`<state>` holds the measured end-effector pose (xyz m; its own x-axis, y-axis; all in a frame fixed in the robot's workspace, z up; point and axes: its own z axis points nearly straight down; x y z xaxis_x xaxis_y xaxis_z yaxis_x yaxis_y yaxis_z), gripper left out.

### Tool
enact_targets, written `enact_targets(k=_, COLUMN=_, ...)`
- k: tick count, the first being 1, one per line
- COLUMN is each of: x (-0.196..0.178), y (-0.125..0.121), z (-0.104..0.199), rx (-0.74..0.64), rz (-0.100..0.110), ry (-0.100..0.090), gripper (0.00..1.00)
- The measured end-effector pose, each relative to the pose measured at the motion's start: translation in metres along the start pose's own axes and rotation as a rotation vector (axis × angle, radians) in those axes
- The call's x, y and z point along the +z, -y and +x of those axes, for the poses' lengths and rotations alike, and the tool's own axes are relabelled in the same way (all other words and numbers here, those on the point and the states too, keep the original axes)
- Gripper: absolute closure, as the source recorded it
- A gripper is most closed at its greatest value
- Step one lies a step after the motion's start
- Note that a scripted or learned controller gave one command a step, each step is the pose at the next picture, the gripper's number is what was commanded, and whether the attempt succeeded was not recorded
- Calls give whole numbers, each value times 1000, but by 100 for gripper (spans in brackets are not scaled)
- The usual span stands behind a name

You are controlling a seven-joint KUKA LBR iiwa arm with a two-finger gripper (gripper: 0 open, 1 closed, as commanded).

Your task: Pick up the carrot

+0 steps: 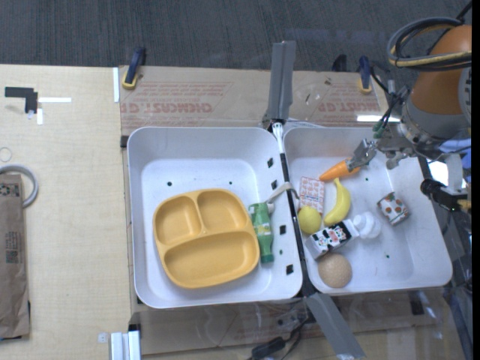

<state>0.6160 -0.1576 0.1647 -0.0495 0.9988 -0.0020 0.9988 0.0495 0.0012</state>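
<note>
- Two white bins sit side by side on my counter (67, 201): the left bin (142, 223) and the right bin (420, 268).
- My claw (363, 156) hangs at the upper part of the right bin, reaching in from the right, and its tip is right at the thick end of the carrot (334, 171).
- Whether my claw is spread or pinching, I cannot tell; the fingers are too small and dark to read.
- The carrot lies tilted in the upper middle of the right bin, with its narrow end pointing down-left.
- Just below the carrot, a banana (340, 203) curves downward, and a lemon (309, 220) lies beside the banana's lower end.
- A small red-and-white packet (311, 193) lies left of the banana, near the bin's divider wall.
- A black-and-white carton (331, 238) and a white bottle (365, 226) lie below the banana, and a round brown ball (335, 271) lies under those.
- A small can (393, 208) lies apart, toward the right side.
- In the left bin, a yellow divided plate (206, 236) lies flat, with a green bottle (262, 231) at its right edge.
</note>
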Motion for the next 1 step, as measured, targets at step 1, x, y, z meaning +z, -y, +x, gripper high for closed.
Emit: enact_targets(k=1, x=61, y=-47, z=19, rx=-73, rz=-11, ry=3, gripper=0)
